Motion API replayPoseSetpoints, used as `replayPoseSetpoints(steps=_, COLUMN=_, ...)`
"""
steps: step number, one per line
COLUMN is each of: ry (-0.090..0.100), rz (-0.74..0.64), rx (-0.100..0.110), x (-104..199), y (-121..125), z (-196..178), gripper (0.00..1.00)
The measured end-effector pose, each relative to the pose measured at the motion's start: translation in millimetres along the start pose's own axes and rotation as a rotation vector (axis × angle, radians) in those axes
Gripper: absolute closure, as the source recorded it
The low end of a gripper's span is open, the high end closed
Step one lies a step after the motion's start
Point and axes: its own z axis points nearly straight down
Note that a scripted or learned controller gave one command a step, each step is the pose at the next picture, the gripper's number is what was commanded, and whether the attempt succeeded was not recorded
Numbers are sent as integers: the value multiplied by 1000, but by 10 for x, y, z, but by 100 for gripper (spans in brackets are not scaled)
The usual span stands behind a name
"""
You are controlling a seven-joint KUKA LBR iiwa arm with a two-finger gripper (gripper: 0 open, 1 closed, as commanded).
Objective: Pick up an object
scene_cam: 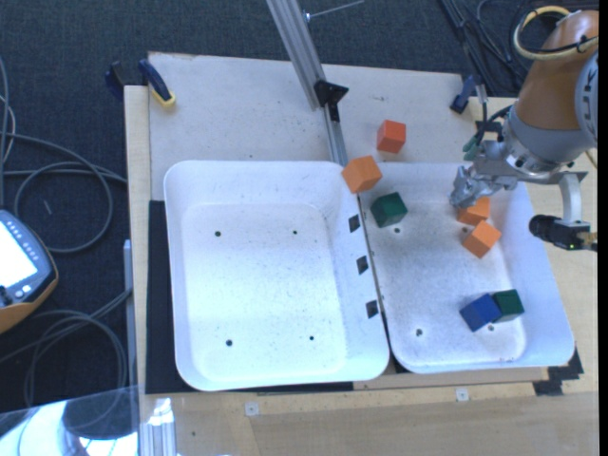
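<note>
An orange block (474, 211) lies in the right bin (541, 283), near its far right side, and the gripper (465, 194) is down right over it, touching or nearly so. Whether it has closed on the block I cannot tell from here; the arm hides that.

This looks to me like the grasp step itself. The next move calls for a firm close and a straight lift, clear of the second orange block (482, 238) just beside it.

Counting: four orange blocks, two of them here, one on the bins' shared rim (362, 173), one on the table (390, 136). Two green blocks (388, 208) (508, 303), one blue (480, 312). Two bins; the left bin (190, 188) is bare.
</note>
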Motion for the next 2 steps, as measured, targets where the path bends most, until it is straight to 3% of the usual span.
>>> replayPoseSetpoints(steps=1, ry=2, rz=3, rx=8, x=-362, y=-355, z=-25, gripper=100)
replayPoseSetpoints(steps=2, ry=1, rz=-4, rx=2, x=-407, y=82, z=257, gripper=100)
